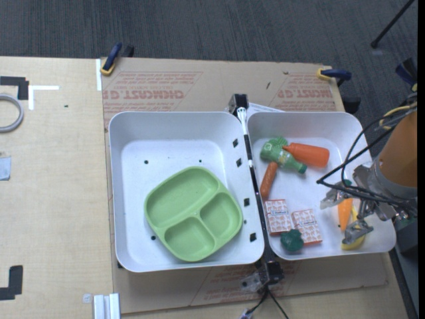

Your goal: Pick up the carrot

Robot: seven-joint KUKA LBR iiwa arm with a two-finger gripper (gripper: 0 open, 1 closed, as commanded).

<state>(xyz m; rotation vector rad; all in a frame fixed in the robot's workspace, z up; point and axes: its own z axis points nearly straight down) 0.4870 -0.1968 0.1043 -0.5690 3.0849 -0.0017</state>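
Camera view gives you a wooden bench (53,198) with black tape marks, and dark grey carpet (199,18) behind it. A brown cardboard sheet (172,88), held by blue and yellow clamps (111,58), lies under two shallow white bins. Your left bin (126,145) holds a light green plastic tray with three compartments (193,212). In your right bin (312,128) you see the orange toy carrot with green leaves (295,153) near the far wall, a thin orange stick-shaped piece (268,179), two small red and white boxes (292,219) and a dark green round toy (291,240). At the near right corner the metal gripper (355,228) sits well apart from this carrot, beside a small orange and yellow piece (346,221); its opening I cannot tell.
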